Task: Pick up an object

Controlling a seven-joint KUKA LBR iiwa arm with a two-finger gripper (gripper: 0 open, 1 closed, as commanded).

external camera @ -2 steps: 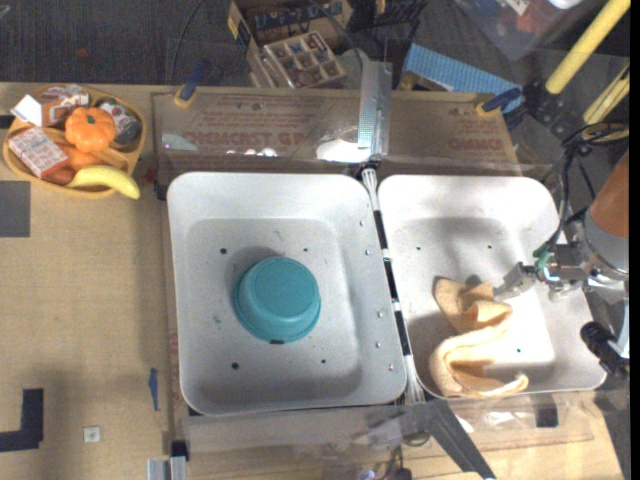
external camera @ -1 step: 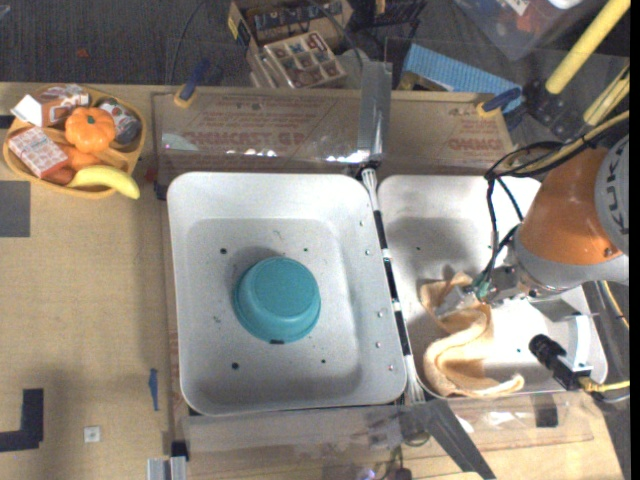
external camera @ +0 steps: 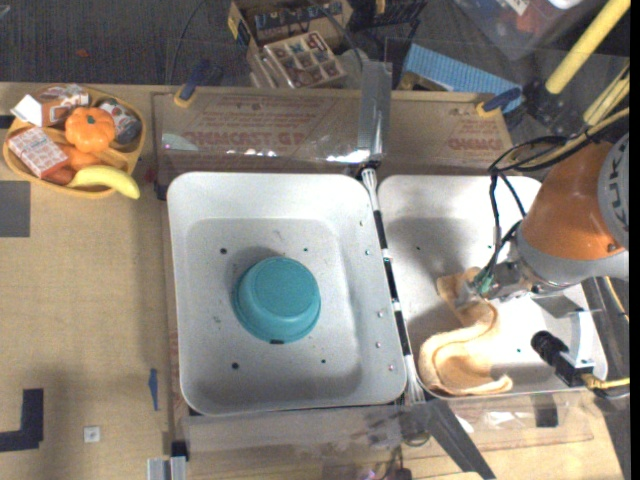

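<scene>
The tan, curved floppy piece (external camera: 462, 353) lies in the right white bin (external camera: 430, 208), near its front wall, with one end curling up toward the arm's hand (external camera: 487, 284), which sits low over or against that upper end; whether its fingers are apart, together or clamped on the piece cannot be told, since the wrist hides them. Judging by its limp, folded outline, the piece looks soft, light and pliable, more like rubber or cloth than anything stiff, so it would likely sag and drape when lifted rather than keep its shape. It seems neither fragile nor heavy, though a thin flap could slip out of a shallow pinch. The thicker raised end nearest the hand looks like the better place to take hold, pinched across its narrow width. The left white bin (external camera: 200, 208) holds an upturned teal bowl (external camera: 278, 299) near its middle, rigid and smooth, well apart from the arm. Both bins rest on a wooden tabletop (external camera: 80, 298); at its far left corner a yellow dish of toy food (external camera: 72, 144) sits. Beyond the bins the room is cluttered with crates, cables and a blue box.
</scene>
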